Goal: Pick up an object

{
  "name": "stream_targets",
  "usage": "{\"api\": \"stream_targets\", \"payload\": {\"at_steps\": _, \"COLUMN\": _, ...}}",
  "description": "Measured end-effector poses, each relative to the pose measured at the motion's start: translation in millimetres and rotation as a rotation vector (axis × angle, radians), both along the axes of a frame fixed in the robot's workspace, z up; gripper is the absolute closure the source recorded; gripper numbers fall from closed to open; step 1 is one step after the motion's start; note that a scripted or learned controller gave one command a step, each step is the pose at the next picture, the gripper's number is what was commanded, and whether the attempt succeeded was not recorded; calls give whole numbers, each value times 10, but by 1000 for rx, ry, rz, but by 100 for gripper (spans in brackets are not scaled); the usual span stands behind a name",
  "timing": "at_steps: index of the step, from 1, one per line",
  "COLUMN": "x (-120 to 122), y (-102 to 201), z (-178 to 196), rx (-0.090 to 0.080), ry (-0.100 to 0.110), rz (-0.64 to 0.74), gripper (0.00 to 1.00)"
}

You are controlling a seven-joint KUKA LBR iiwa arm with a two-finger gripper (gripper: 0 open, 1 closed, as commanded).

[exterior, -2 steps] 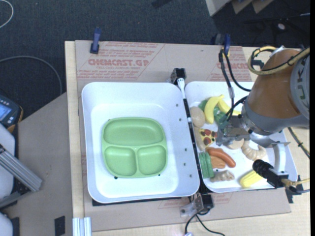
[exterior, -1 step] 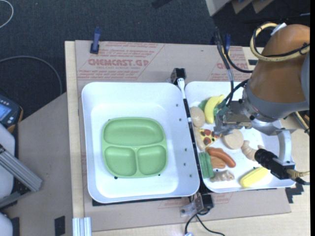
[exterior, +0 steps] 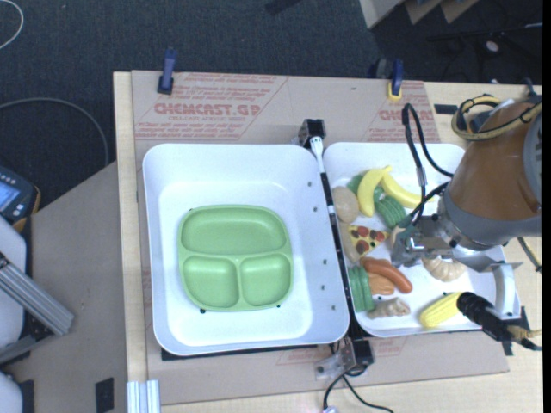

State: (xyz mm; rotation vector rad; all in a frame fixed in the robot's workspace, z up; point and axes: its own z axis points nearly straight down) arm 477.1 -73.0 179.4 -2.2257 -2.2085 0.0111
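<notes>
Two white bins sit side by side on my bench. The left bin (exterior: 164, 231) holds a green divided plate (exterior: 234, 256); the right bin (exterior: 448, 153) carries toy food, among it a banana (exterior: 379, 188), a hot dog (exterior: 387, 275) and corn (exterior: 441, 310). My gripper (exterior: 413, 249) hovers over the food; I cannot tell its state.

**Plastics, Board and Metal on the Bench**

The green tray (exterior: 234, 256) looked like smooth, faintly glossy plastic. Both white bins (exterior: 164, 231) appeared matt plastic. At twelve o'clock, printed brown board (exterior: 215, 106) looked like dull cardboard. The gripper (exterior: 411, 249) showed shiny bare metal.
</notes>
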Motion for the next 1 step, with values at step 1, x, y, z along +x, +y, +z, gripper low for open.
{"api": "stream_targets", "payload": {"at_steps": 1, "x": 25, "y": 40, "z": 156, "rx": 0, "ry": -12, "rz": 7, "gripper": 100}}
